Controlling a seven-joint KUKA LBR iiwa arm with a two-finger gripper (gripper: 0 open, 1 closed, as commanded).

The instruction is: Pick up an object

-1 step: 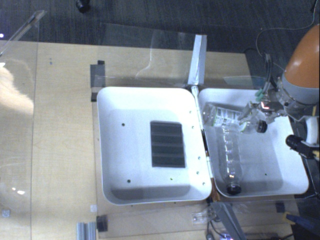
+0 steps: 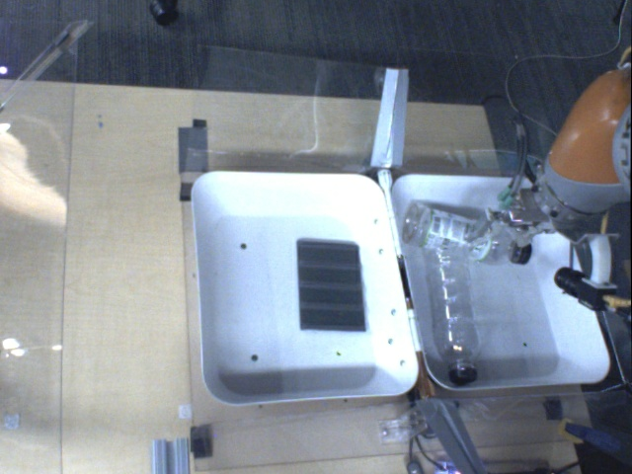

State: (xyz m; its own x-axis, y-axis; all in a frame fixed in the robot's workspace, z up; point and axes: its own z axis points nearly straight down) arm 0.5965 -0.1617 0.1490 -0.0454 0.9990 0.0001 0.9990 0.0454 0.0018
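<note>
A black ribbed rectangular pad lies flat in the middle of the left bin. In the right bin, a long clear plastic bottle with a dark cap at its near end lies lengthwise. A second, crumpled clear bottle lies across the bin's far left corner. My gripper is low over the far part of the right bin, right at the crumpled bottle's right end. I cannot tell whether it touches the bottle. The orange-banded wrist is above it to the right.
The two bins meet at a narrow divide near the middle. A metal bracket stands behind that divide. The wooden bench top surrounds the bins, with a clear panel on the left.
</note>
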